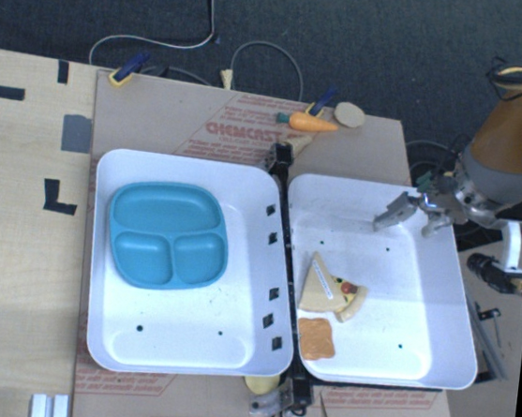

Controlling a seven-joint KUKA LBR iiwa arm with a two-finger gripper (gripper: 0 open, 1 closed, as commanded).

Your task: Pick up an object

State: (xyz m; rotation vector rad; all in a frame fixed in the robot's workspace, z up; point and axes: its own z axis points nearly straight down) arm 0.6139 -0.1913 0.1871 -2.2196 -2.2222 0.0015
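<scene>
camera view: the grey two-finger gripper (413,215) hangs over the upper right part of the right-hand shallow white bin (438,300), its fingers spread apart with nothing between them. one finger points down-left toward the bin floor, the other sits closer to the right rim.

the likeliest things to pick lie in the same bin, lower and to the left of the gripper. a pale wedge-shaped toy pizza slice with red and dark toppings (329,291) rests near the bin's left wall, its long axis running from upper left to lower right, the narrow tip toward the top. just below it, nearly touching, lies a small orange-brown square toy toast (317,338), flat on the bin floor near the bottom left corner.

so the move turns on this: both pieces sit down and to the left of the open fingers, well apart from them, with the pizza slice the nearer of the two. i judge the gripper must travel diagonally toward the left wall and descend.

the left-hand white bin (114,326) holds a blue three-compartment plastic plate (169,235), far from the gripper.
</scene>
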